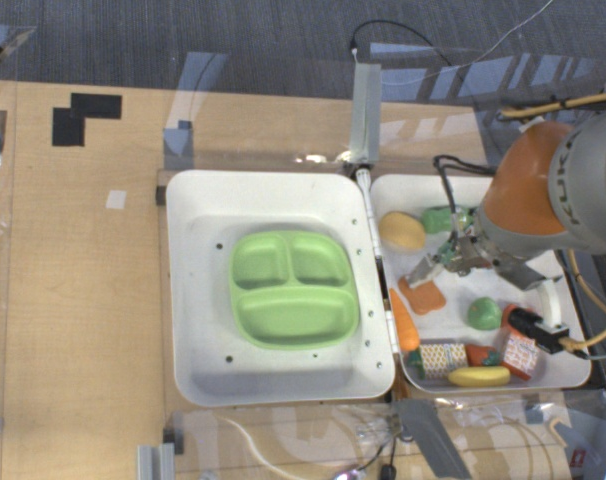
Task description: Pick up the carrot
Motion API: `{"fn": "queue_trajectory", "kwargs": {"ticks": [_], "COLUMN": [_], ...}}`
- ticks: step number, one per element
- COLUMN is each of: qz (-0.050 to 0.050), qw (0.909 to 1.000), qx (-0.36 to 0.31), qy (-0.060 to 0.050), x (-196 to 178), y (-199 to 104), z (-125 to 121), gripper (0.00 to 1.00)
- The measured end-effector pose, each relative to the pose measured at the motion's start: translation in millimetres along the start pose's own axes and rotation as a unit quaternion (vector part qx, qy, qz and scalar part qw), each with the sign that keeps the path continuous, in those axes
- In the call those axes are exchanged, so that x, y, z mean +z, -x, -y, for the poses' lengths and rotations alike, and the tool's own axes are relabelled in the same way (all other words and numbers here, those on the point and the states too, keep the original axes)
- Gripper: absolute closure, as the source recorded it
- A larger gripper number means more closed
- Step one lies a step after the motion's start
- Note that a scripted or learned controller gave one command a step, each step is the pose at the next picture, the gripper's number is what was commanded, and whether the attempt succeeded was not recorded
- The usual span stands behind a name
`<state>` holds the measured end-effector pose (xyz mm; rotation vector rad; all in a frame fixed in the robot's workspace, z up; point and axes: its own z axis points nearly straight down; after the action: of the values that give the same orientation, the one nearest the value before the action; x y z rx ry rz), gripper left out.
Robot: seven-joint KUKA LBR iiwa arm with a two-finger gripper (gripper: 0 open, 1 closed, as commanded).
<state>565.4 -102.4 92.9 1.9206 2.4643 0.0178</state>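
Worktop [83, 298] of pale wood, bearing two shallow white bins side by side. Left white bin [193, 368] holding a green divided plastic tray [293, 288]. Right white bin [573, 373] crowded with toy food. Grey arm with orange band [528, 183] reaching over it, claw [430, 268] low above a flat orange slice [423, 298]; cannot tell whether spread or pressed together. Long orange carrot [404, 323] lying against the right bin's left wall, just beside the claw, apparently not lifted. Grasp and lift left to do.

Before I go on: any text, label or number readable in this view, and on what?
No text here can be read.
Small box with a speckled pattern, front of the right bin: print too blurred to read.
Red box beside it: pale label, too small to read.
Black blocks on the bench: plain shapes, no letters.
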Motion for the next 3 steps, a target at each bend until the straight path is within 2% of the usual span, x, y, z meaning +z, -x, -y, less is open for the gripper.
{"fn": "queue_trajectory", "kwargs": {"ticks": [1, 2, 3], "qz": [-0.003, -0.004, -0.004], "qw": [0.9994, 0.9790, 0.9702], "qx": [-0.033, -0.204, -0.242], "qy": [-0.007, -0.006, -0.006], "x": [-50.2, -6.8, -26.3], "y": [5.5, -13.9, 30.1], "z": [53.4, 47.4, 36.5], "gripper": [0.00, 0.00, 0.00]}}
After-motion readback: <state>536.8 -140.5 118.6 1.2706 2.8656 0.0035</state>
